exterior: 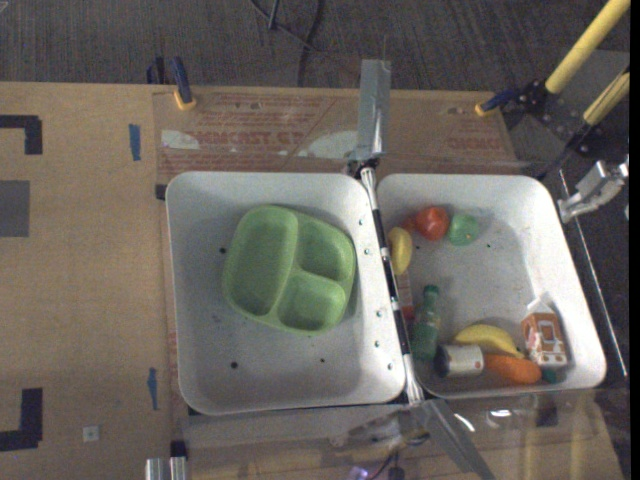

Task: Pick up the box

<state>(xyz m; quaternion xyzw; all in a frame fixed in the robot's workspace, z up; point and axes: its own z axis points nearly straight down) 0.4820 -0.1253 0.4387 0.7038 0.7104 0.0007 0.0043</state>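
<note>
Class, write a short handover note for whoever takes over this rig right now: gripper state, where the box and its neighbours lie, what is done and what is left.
Gripper: at the right edge of the view, outside the right bin, above its far right corner; it holds nothing that can be seen.
Box: small orange and white carton in the near right corner of the right bin, beside a carrot and a banana.
Left bin: holds a green divided plate.
Done: nothing yet; the box lies in the bin.
Left: bring the gripper over the box, grasp it, lift it.
</note>
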